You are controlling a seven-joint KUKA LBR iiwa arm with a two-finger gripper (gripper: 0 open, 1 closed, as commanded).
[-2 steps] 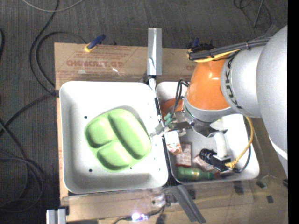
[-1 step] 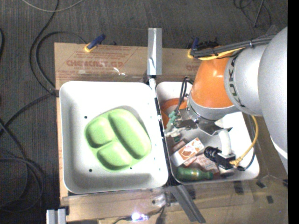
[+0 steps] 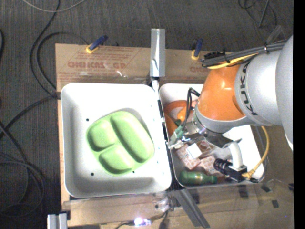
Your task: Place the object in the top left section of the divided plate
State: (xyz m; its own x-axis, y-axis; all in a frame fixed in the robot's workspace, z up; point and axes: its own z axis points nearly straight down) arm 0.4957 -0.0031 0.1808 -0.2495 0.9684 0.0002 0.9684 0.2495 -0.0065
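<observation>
Camera view: green divided plate lying tilted in left bin, centre-left of frame, all sections bare. Arm reaching in from right, bent low over right bin. Gripper buried among clutter at right bin's left side; fingers' state cannot tell. Orange object at upper left of right bin, green bottle along its lower edge, packets between.
</observation>
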